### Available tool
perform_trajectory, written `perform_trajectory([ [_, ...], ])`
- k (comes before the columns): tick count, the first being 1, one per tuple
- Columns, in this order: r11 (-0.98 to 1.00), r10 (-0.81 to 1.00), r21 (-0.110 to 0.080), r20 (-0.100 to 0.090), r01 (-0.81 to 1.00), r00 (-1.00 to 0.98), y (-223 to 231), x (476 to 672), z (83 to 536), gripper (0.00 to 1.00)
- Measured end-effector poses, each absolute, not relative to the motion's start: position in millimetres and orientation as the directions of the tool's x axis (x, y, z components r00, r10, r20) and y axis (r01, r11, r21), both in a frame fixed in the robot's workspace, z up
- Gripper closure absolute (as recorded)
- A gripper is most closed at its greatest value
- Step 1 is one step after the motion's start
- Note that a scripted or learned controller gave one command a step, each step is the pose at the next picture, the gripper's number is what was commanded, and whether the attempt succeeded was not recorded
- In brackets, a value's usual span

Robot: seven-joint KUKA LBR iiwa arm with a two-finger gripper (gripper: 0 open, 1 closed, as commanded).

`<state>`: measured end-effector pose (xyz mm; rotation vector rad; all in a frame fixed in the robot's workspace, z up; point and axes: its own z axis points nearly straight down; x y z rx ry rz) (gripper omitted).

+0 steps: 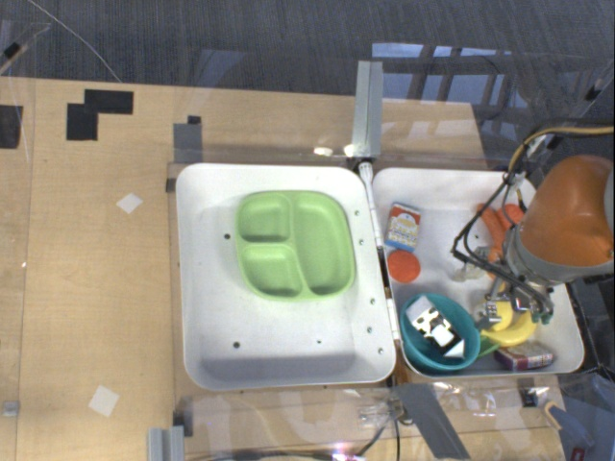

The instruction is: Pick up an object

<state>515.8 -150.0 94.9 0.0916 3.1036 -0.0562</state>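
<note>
Two shallow white bins sit side by side on the bench, the left bin [207, 353] holding a green divided plate [293, 243] and the right bin [437, 185] crowded with small goods. Reaching in from the right, the grey arm with its orange band [574, 214] hangs over the right bin's near right quarter, its gripper [514, 303] low above a yellow banana-shaped object [514, 329]. Whether the gripper is spread or closed cannot be told, as cables and the wrist body mask it. The yellow object looks the likeliest target: it lies directly beneath and slightly toward the bin's near edge from the tool, its long axis running roughly left to right with a curve. Just to its left rests a teal bowl [440, 332] with a white piece inside; a purple wrapped item [527, 358] lies near the front wall. Farther left, a small printed carton [404, 226] and an orange disc [404, 267] sit well apart from the tool. A short descent, rather than a sideways reach, appears to be what the pick calls for.
</note>
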Motion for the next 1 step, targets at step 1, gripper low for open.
perform_trajectory([
  [1,0.953,0.303,0.002,-0.012,0.303,-0.953,-148.1,643.8,88.0,0.0],
])
